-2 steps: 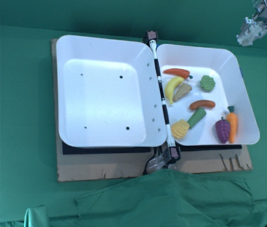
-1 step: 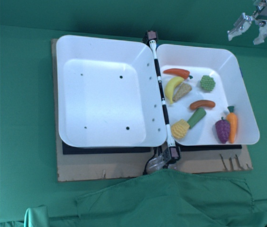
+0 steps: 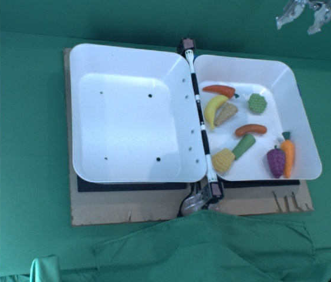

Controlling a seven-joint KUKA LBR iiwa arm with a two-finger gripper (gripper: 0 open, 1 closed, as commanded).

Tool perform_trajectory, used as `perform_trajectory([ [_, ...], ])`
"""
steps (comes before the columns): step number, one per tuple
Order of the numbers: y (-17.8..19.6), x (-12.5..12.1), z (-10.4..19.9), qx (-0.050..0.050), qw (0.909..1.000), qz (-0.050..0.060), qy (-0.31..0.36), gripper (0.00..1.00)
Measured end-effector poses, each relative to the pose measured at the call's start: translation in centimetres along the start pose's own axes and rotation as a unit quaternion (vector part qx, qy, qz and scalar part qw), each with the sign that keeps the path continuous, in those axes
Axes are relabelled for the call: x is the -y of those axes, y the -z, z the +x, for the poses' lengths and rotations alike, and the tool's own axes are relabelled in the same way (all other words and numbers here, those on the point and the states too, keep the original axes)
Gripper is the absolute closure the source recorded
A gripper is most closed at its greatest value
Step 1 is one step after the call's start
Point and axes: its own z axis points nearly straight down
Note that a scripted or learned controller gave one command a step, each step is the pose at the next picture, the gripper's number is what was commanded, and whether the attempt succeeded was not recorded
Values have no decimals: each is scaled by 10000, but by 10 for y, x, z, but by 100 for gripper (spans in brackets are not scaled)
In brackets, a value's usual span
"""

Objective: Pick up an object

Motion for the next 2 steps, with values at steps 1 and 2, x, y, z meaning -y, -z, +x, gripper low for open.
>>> perform_trajectory([
  [1,15,2,-1,12,10000,-14,-21,100],
  [2,15,2,-1,14,10000,-8,-24,0],
])
